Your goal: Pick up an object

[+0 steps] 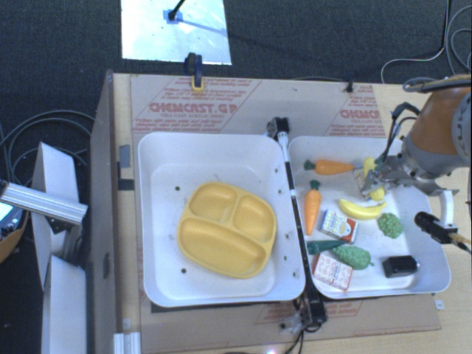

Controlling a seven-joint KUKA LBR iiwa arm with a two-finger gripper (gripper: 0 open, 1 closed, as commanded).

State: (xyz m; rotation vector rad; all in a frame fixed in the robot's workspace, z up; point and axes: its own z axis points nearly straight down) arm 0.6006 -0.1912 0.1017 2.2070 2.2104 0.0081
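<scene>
A: Tool (pixel 375 177) first: down in the right bin (pixel 442 271), near its far right side, hanging off the grey arm (pixel 435 135) with the orange band. Open or closed?

B: Cannot tell; too small and cluttered around the tip to judge. Nothing visibly gripped.

A: Then by size. Bench (pixel 221 102), printed brown board, carrying both bins. Left bin (pixel 158 168)?

B: Holds a yellow divided tray (pixel 227 229), three compartments, lying roughly mid-bin.

A: Right bin contents, bigger down to smaller?

B: Two carrots: one (pixel 333 167) lying across the far end, another (pixel 313 208) lengthwise by the left wall. Yellow banana (pixel 361 209) mid-bin, just below the tool. Two small printed cartons: one (pixel 339 226) just beside the banana, another (pixel 332 271) at the near edge. Green knobbly vegetable (pixel 352 256) between the cartons. Broccoli piece (pixel 390 226) right of the banana. Black block (pixel 400 265) near the right corner.

A: Anything touching the tool?

B: Small yellow piece (pixel 377 194) right at the tip; contact unclear.
</scene>
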